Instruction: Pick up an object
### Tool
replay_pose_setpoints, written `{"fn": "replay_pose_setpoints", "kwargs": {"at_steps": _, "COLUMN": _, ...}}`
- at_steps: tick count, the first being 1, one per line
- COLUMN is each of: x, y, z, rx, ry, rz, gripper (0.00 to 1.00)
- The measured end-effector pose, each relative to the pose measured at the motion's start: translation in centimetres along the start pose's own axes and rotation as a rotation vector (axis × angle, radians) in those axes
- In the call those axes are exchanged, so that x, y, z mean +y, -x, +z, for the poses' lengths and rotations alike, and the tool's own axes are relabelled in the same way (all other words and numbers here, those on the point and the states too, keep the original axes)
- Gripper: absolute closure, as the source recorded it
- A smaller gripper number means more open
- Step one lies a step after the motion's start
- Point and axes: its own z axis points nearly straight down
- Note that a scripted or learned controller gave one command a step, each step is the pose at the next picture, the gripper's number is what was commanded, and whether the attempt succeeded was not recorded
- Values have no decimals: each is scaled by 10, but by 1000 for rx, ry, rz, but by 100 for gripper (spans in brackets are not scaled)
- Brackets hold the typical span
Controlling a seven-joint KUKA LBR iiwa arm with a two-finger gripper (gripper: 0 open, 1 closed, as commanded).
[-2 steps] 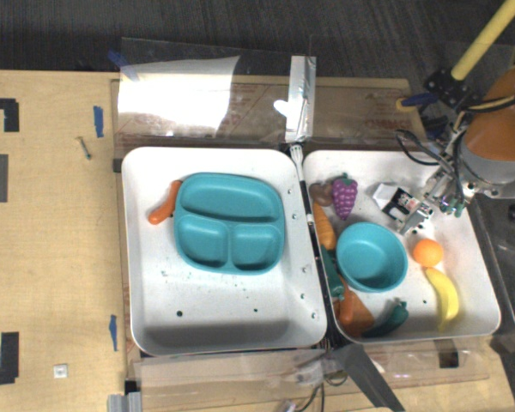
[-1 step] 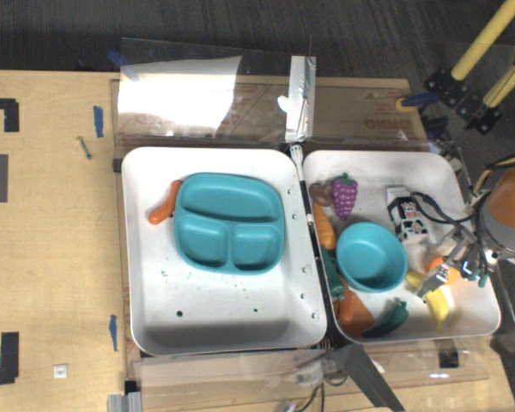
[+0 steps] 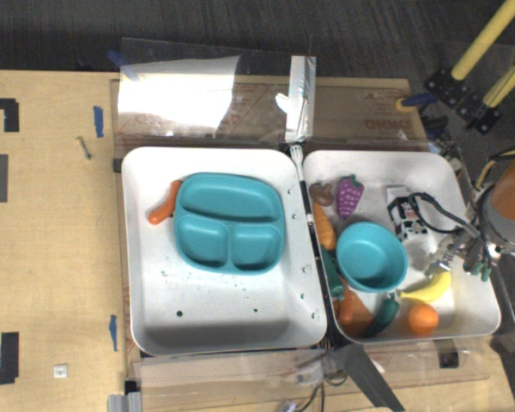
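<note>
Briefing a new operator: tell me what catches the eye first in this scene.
The teal divided plate fills the middle of the left bin, an orange toy against its left edge. In the right bin, a teal bowl sits among toy food: purple grapes, a banana, an orange.

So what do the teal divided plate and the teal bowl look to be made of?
Divided plate: probably moulded plastic, going by its uniform teal colour, matte surface and soft rounded compartment ridges. Bowl: seemingly the same plastic, with a smooth, slightly satin inside and no glaze-like glare.
</note>
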Motion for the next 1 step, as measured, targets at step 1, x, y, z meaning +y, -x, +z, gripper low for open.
{"fn": "replay_pose_setpoints", "kwargs": {"at_steps": 1, "x": 73, "y": 72, "z": -159, "rx": -1, "ry": 1, "rz": -1, "gripper": 100}}
